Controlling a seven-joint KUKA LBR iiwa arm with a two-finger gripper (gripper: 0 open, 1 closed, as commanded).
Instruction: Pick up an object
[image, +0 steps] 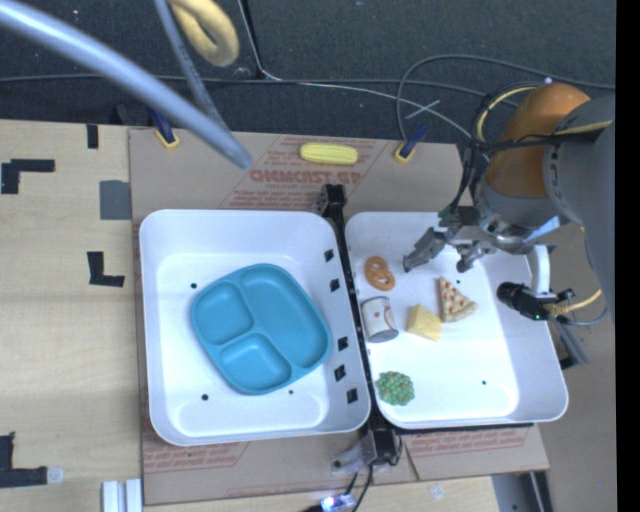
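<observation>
Blue tray (262, 328) in white bin (170, 300); green broccoli (396, 387), yellow cheese (424, 323), brown pretzel (379, 272)

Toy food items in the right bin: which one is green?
The broccoli-like piece, lying nearest the bin's front edge. The others are a brown pretzel, a pizza slice, a yellow cheese wedge and a small can.

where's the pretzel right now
The pretzel lies in the right bin, near its left wall, just above the small can and left of the pizza slice.
</observation>
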